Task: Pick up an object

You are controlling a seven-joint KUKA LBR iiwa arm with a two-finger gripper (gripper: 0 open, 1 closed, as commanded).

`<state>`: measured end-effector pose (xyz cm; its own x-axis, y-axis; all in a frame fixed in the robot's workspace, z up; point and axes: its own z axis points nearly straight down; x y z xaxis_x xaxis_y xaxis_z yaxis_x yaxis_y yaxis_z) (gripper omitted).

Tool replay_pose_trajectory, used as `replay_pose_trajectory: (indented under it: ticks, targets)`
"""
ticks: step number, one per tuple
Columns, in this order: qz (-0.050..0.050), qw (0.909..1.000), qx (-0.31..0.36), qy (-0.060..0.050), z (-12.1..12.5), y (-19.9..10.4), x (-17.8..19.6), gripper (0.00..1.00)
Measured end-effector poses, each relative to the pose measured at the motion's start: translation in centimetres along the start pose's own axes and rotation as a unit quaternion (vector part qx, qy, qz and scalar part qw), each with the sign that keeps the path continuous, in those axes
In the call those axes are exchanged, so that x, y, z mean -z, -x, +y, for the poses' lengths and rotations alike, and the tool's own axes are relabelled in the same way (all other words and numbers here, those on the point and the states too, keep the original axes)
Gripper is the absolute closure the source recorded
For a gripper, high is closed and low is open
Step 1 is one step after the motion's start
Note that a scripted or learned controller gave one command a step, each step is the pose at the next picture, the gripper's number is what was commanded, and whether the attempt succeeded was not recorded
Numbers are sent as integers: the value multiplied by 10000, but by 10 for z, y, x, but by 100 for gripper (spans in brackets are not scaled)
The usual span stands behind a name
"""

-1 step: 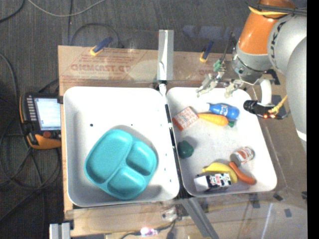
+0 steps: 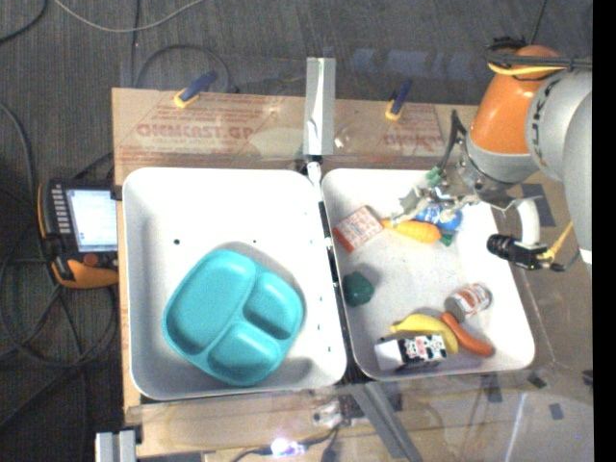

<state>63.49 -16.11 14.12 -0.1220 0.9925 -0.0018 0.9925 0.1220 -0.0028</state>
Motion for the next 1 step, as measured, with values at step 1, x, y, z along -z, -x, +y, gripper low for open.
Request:
replay_pose_trajectory:
  ticks: [1]
  targets:
    - [-2, 9999, 120, 55, -2, 48, -51, 0]
